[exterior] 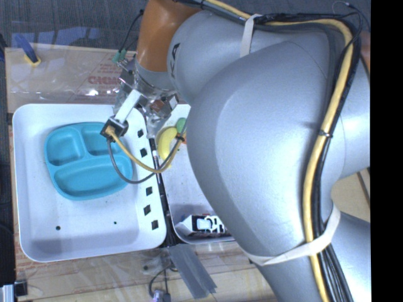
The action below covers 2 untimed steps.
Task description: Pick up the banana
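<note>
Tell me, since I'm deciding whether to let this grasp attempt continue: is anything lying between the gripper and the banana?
Nothing visible does. The gripper sits right above the banana in the right bin, near the divider. A yellow cable loops beside the banana, not over it. The arm hides much of that bin, so I can't vouch for the hidden part.

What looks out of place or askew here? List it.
Nothing looks spilled or damaged. The blue tray lies flat but skewed to the left bin's walls. The banana sits in the right bin, mostly hidden under the arm. A small black-and-white item lies there too.
</note>
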Available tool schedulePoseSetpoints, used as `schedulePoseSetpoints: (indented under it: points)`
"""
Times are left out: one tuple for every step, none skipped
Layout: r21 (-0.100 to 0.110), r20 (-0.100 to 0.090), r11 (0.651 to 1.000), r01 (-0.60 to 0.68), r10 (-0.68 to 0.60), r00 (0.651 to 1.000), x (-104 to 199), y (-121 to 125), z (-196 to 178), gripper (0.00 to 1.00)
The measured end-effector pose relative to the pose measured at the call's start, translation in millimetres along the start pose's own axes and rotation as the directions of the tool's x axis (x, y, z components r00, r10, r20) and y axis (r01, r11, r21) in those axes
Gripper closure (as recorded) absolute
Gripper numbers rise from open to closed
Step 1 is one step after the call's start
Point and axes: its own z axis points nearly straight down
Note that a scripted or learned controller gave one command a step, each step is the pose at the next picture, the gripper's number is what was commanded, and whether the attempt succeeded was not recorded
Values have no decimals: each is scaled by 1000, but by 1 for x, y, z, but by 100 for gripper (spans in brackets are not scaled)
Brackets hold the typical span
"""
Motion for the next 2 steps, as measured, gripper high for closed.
schedulePoseSetpoints:
  points:
    - [-2, 0, 1000, 1, -1, 1000, -66, 13, 18, 0]
    - [-2, -4, 992, -124, 124, 992, -95, 65, -93, 0]
